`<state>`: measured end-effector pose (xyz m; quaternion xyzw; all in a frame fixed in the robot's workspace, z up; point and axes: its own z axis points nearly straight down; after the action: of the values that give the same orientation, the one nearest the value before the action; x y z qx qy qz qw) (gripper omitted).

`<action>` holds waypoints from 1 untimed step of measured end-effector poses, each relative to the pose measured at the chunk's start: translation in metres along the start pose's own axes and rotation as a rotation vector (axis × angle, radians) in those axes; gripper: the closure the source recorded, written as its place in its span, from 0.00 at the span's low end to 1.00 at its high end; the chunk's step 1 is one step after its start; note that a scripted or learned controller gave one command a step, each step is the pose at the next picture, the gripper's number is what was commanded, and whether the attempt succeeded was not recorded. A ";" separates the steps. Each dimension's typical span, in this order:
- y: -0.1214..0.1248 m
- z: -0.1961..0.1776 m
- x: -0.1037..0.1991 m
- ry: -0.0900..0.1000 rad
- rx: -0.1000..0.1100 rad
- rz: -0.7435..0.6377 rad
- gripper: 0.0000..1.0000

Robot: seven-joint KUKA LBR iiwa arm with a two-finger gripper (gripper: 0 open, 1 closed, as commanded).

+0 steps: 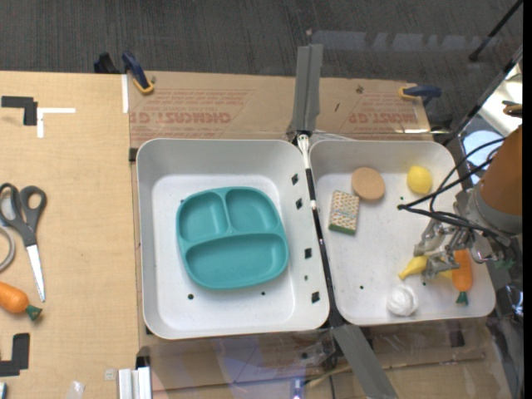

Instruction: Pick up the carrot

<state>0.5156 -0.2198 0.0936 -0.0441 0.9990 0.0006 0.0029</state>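
The carrot [461,275] lies at the right bin's [366,306] lower right, with the pincer [440,252] low beside it; its opening cannot be told. A banana [413,266] lies just left, so a slightly off closing could catch that instead.

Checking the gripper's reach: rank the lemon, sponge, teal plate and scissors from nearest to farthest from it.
From the gripper:
1. Lemon, right bin, back.
2. Sponge, right bin, left side.
3. Teal plate, left bin.
4. Scissors, bench, far left.
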 end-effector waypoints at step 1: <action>0.000 -0.031 0.009 0.001 -0.001 -0.468 1.00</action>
<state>0.5065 -0.2202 0.1241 -0.2743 0.9616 0.0002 0.0025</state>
